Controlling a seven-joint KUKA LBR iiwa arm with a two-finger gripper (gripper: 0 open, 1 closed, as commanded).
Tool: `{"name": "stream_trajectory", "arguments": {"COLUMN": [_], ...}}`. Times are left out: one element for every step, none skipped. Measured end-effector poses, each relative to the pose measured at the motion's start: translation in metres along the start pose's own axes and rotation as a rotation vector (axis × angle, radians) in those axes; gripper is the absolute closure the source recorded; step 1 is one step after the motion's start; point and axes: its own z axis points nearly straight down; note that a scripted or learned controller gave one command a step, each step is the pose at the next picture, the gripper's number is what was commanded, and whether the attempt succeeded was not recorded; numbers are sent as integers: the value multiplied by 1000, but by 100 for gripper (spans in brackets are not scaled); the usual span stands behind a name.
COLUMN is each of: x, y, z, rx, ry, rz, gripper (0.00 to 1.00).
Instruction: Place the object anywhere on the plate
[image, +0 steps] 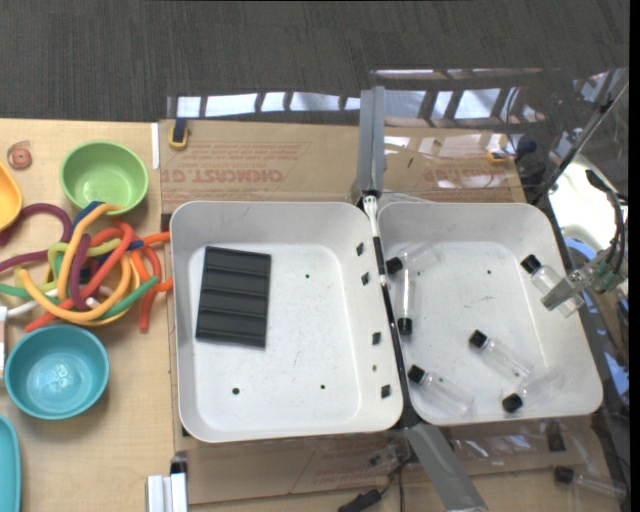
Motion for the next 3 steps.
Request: {"name": "stream_trajectory", "arguments": {"x": [17,-23,18], "y": [-35,49,-34], "z": [45,10,59], "rx": [2,-1,0], "ry": [2,0,3], "rz": [-143,-261,-536], "gripper": [100,100,100]}}
